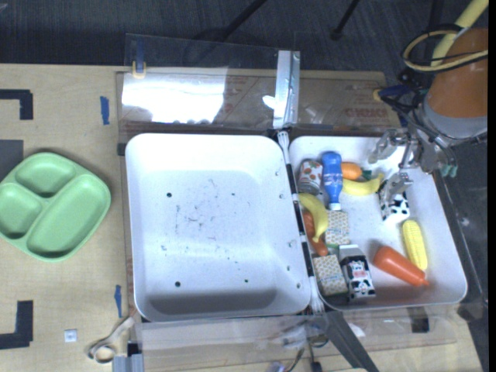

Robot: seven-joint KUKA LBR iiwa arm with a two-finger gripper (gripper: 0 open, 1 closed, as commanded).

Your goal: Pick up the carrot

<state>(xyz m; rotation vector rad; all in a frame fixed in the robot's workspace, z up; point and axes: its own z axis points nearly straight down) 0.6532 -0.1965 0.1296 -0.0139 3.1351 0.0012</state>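
1. The carrot [399,265] lies in the right bin [456,273], toward its near right corner, flat on the bin floor. It is an orange tapered piece, and nothing rests on top of it.

2. Its long axis runs at a slant, from the upper left down to the lower right, with the thicker end seeming to point toward the lower right.

3. The ear of corn [415,243] lies just beside the carrot on its far right side, close enough that the two may be touching. The small black-and-white carton [357,275] sits near the carrot's left end.

4. The gripper [404,161] hangs over the far part of the right bin, near the cow-patterned toy [395,205] and the banana [361,186]. Nothing is seen between its fingers, and whether they stand wide or narrow cannot be told from this slant.

5. From the gripper the carrot lies toward the near edge of the bin, well apart, with the cow-patterned toy between the two along that line.

6. The coming move would likely call for travel toward the near edge, then a turn of the wrist so the fingers close across the carrot's slanted axis rather than along it.

7. The risk, as a judgement, is that one finger lands on the corn instead, since the gap on that side is slim.
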